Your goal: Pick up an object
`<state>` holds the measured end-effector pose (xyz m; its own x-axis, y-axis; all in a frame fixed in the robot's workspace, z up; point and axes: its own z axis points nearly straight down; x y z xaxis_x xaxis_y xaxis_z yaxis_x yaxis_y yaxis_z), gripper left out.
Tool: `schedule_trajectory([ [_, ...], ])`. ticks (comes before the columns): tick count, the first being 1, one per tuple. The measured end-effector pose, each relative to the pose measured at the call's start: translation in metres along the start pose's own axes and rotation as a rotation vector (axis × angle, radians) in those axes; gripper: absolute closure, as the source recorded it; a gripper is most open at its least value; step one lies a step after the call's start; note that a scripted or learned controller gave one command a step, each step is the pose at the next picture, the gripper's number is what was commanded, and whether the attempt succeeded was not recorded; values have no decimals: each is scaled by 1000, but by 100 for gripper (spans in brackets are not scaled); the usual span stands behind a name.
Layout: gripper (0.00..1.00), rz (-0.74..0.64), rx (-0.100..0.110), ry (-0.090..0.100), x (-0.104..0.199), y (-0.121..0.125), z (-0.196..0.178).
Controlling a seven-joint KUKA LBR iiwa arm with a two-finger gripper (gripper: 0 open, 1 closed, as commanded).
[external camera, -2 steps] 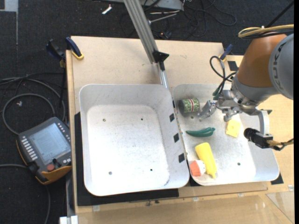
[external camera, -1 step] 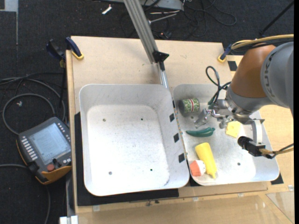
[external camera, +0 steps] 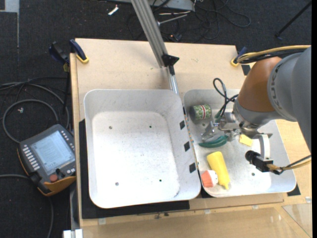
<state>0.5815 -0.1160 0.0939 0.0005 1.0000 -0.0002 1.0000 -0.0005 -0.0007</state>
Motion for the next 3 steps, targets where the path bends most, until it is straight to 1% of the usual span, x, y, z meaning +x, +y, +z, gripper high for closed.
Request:
schedule_trajectory([
  [1, 100, 1, -2, 0, 0, 1, -11],
  [2, 100, 1, -6, -1, -5, -7, -65],
  [3, 100, -2, -7, -2, -12, 2, -117],
])
